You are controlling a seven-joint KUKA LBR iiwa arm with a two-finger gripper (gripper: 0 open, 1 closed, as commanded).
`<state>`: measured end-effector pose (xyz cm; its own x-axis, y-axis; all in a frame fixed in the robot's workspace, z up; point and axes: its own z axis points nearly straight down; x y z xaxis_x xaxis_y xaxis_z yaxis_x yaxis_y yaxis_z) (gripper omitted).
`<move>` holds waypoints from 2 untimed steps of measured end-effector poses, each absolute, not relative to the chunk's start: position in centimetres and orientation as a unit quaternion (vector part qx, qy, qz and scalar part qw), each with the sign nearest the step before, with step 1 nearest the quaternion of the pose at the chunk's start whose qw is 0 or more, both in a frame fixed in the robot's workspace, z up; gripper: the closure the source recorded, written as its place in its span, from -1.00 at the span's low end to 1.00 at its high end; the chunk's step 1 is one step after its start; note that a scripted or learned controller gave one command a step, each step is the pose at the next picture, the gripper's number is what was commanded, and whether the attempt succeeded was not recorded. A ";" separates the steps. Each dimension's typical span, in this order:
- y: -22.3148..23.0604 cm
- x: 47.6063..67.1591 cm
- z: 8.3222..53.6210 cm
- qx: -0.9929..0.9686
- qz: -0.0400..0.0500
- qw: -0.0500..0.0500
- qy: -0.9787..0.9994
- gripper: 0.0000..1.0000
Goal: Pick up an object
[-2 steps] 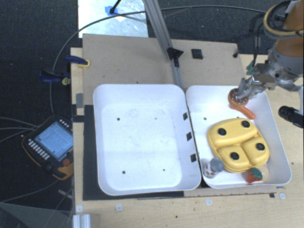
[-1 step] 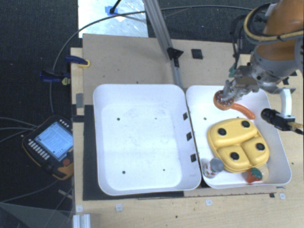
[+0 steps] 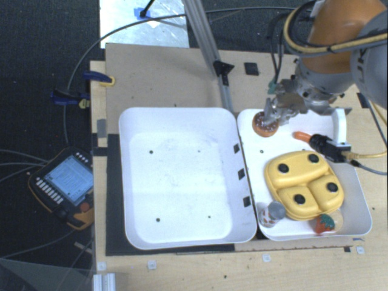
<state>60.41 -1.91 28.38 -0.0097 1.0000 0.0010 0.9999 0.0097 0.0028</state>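
Note:
My gripper [image 3: 271, 115] hangs over the far left corner of the right bin [image 3: 357, 220], right above a small round brown object [image 3: 264, 127] that lies there. The fingers point down at it, and it shows just below their tips. A large yellow lumpy toy with black dots [image 3: 303, 183] fills the middle of the right bin. An orange piece [image 3: 301, 136] lies by the far edge. A small grey and white object [image 3: 271, 214] and a red and green object [image 3: 324, 224] rest near the bin's front edge.
The left bin [image 3: 176, 174] stands beside the right one, with black clips along the shared rim. A metal pole [image 3: 203, 35] slants across the back of the bench. A teach pendant [image 3: 63, 183] lies on the floor at left.

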 end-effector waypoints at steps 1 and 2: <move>3.3 61.8 27.2 0.704 0.001 0.000 0.711 1.00; 8.1 61.4 26.8 0.704 0.001 0.000 0.710 1.00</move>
